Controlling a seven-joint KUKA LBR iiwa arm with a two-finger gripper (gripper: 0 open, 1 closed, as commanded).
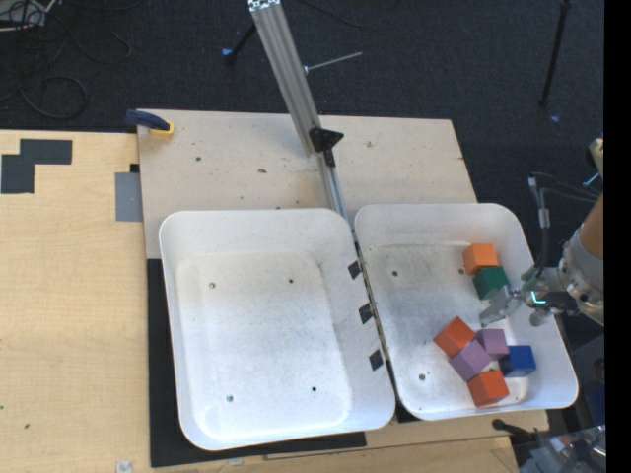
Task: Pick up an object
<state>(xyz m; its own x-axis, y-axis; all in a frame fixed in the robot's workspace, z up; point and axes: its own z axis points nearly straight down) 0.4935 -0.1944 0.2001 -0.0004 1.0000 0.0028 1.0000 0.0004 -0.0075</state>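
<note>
1. Two shallow white bins with rounded corners sit side by side on the desk (296,161); the left bin (197,264) shows a smooth floor speckled with dark scuffs and a few small dots.
2. The right bin (414,254) holds seven small matte blocks, all gathered along its right half.
3. At the far end of the cluster, an orange block (480,257) touches a dark green block (490,282) just nearer.
4. Nearer still, a red-orange block (454,336) sits beside two purple blocks (480,351), with a blue block (519,360) to their right and another red-orange block (487,387) nearest of all.
5. The tool (501,308) reaches in over the right rim, its metal tip low between the green block and the purple blocks; whether its fingers are apart or together cannot be told.
6. The desk is pale, speckled board; a ribbed aluminium bar (291,72) slants across it from the far side, and a blue-and-yellow clamp (150,121) grips its far left corner.
7. A light wooden surface (64,304) with grey patches adjoins at left; dark carpet (414,47) with cables lies beyond.
</note>
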